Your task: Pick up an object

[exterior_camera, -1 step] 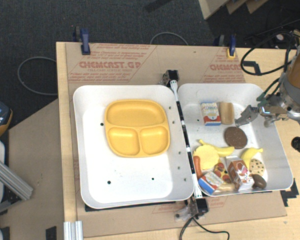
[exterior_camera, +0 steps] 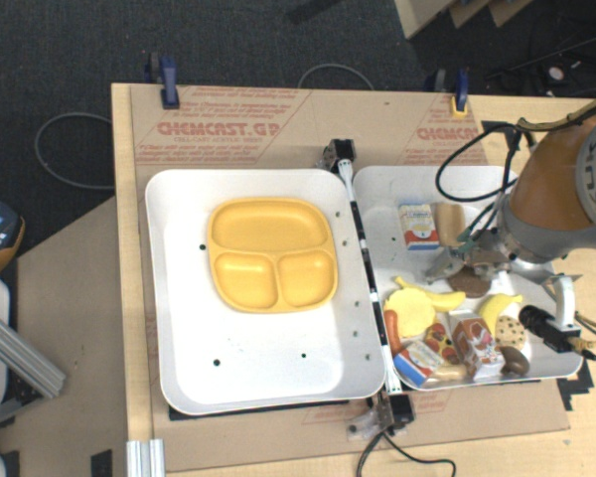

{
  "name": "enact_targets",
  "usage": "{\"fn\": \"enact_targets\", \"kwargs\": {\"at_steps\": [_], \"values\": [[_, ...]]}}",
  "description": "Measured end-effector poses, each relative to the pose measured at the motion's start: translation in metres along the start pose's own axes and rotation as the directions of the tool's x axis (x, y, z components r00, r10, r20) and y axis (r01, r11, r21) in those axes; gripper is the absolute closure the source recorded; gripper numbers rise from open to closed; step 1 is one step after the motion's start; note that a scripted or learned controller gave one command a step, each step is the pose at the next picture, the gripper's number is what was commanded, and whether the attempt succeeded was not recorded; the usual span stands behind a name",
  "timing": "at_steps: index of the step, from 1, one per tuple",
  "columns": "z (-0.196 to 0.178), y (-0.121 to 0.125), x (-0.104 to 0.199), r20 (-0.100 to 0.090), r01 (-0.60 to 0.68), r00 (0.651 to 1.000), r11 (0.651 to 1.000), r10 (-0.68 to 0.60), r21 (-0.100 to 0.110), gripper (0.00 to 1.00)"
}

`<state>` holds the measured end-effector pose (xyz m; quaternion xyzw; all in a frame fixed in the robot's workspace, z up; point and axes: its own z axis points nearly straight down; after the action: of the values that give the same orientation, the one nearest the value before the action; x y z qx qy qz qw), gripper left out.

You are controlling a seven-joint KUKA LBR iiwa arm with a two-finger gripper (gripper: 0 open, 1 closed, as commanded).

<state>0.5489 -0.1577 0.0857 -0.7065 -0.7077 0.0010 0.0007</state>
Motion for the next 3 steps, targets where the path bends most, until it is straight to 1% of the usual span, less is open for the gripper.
{"fn": "enact_targets", "kwargs": {"at_steps": [1, 2, 3], "values": [[-0.018, 0.002, -0.002, 0.004, -0.002, 1.0, 1.0, 0.002, -0.01, 1.0], [-0.017, 0.002, -0.002, 0.003, -0.002, 1.0, 1.0, 0.002, -0.009, 0.0], [-0.002, 0.005, 0.055, 0.004, 0.002, 1.0, 1.0, -0.002, -0.012, 0.0]]}}
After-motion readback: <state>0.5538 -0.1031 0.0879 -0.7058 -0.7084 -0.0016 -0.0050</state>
